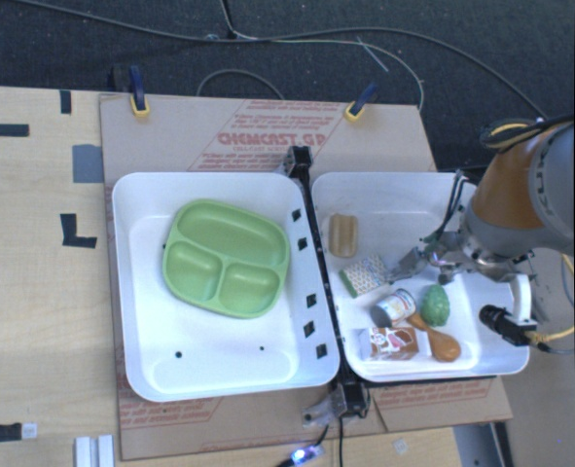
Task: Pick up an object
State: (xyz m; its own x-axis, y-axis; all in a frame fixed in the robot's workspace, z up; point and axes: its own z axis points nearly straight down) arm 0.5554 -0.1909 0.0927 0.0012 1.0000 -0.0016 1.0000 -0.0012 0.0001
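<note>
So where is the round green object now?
The round green object lies in the right white bin, near its front, between the small can and the orange piece.

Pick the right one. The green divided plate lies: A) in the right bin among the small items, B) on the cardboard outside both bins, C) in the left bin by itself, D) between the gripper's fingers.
C: the green divided plate lies flat in the left bin, with no other item in that bin.

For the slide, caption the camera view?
Gripper low in right bin among small objects; green tray in left bin.
</note>
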